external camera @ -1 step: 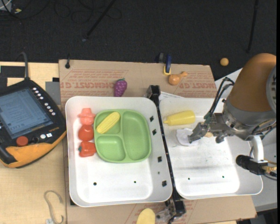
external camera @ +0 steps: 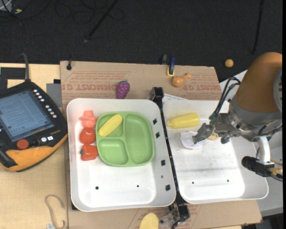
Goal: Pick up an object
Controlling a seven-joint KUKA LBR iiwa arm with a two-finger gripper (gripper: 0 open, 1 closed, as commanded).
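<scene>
The tool (external camera: 201, 136) sits low in the right bin (external camera: 214, 187), in the right middle of the frame, reaching in from the arm (external camera: 257, 92) at the right edge. Its dark tip lies over a small white disc (external camera: 189, 141) on the bin floor, touching or just above it; I cannot tell how far the tool is open or whether it has hold of anything. Just up and left of the tip lies a yellow banana (external camera: 183, 121), close to the tool but apart from it. In the left bin (external camera: 114, 190) a green plate (external camera: 131, 147) carries a corn cob (external camera: 109, 124) in its upper left compartment, and three red-orange toys (external camera: 87, 136) lie in a column along the plate's left side. On the tabletop above the bins lie a purple grape bunch (external camera: 123, 88) and an orange pear (external camera: 180, 79).
</scene>
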